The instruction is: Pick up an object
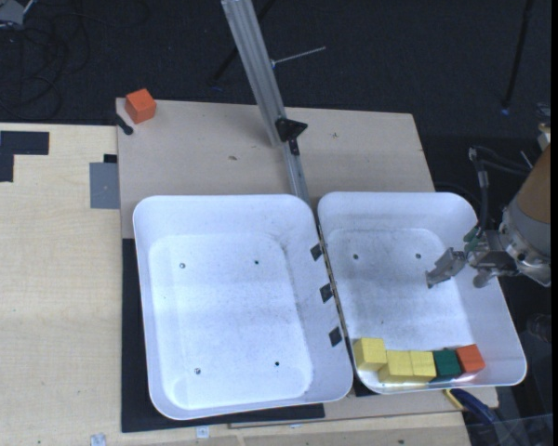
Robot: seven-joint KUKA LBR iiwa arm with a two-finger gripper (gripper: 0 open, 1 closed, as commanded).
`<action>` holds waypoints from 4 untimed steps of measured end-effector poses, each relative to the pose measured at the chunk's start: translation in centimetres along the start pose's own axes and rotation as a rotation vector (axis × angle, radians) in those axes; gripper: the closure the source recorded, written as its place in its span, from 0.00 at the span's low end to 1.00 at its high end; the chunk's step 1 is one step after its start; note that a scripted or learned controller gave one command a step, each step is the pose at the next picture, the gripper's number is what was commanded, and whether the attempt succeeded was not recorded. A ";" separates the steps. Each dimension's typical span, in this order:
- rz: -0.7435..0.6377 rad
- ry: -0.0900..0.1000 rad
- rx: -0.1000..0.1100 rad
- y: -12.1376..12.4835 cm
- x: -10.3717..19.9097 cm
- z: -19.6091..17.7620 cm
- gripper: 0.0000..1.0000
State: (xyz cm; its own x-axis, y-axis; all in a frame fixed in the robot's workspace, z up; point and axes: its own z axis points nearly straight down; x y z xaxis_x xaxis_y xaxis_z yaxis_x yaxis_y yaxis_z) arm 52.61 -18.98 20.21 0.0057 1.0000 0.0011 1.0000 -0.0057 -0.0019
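Camera view, nearest edge first: a row of blocks [418,362] lies along the front wall of the right bin [391,214], its long axis running three to nine o'clock, with a yellow block [370,352] at the nine o'clock end, more yellow, then green [447,364], then an orange block [470,358]. Farther back, the gripper [460,266] hangs over the bin's three o'clock rim, fingers spread, nothing between them. From it the row lies at about seven o'clock. Beyond, on the worktop [372,147], sits a lone orange cube [140,105].

Arm [539,221] seemingly cropped at right edge
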 end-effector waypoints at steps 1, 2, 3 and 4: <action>-0.015 0.001 -0.007 3.6 8.1 -6.4 0.00; -0.005 -0.001 0.003 3.4 6.7 -4.4 0.00; -0.009 -0.001 -0.006 8.8 8.7 -7.7 0.00; -0.011 -0.002 -0.001 9.6 8.3 -7.0 0.00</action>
State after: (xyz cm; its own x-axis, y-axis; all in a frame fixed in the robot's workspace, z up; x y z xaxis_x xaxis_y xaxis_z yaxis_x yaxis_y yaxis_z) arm 62.31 -10.78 27.23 -0.0049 1.0000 -0.0010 1.0000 0.0049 -0.0009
